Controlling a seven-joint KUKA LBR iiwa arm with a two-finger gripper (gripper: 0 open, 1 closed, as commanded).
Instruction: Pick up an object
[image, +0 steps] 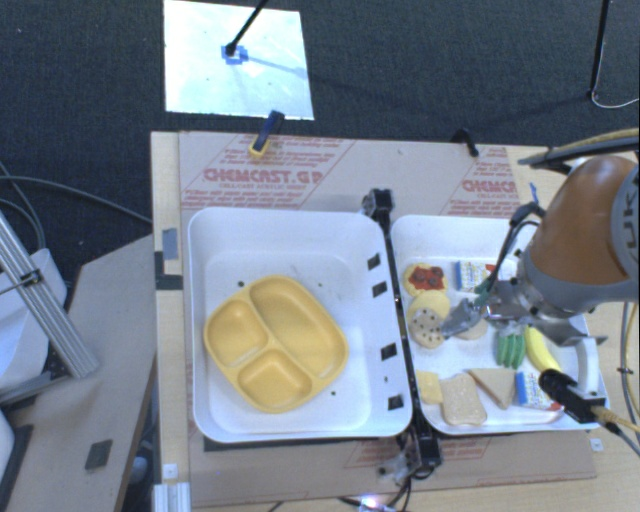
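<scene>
**Two bins, one tray, a crowd of toy food**

Two white bins sit side by side on a bench (300, 160) covered with printed cardboard. The left bin (225, 240) holds one yellow tray (275, 342) with three compartments, lying flat toward the bin's near left. The right bin (440, 232) carries all the small food pieces, packed in its near half.

One arm (590, 235), grey with an orange band, reaches in from the right and hangs over the right bin. Its gripper (462, 320) points left and low among the food; whether it is spread or pinched on anything I cannot tell, as the metal tip blurs against the pieces beneath it.

Counted by size: one toast slice (462, 400) near the front wall, one bread wedge (494, 384) beside it, one round cracker (427, 326) with holes just left of the tip, one red-topped piece (427, 277) behind that, one banana (541, 350) under the wrist, one green piece (511, 348) touching the banana's left, one pale cube (430, 386) left of the toast. A small striped packet (468, 273) lies near the red piece.

Beyond the bench, dark carpet carries one pale sheet (237, 60). A grey table (90, 330) stands at left, and cables trail at far right.
</scene>
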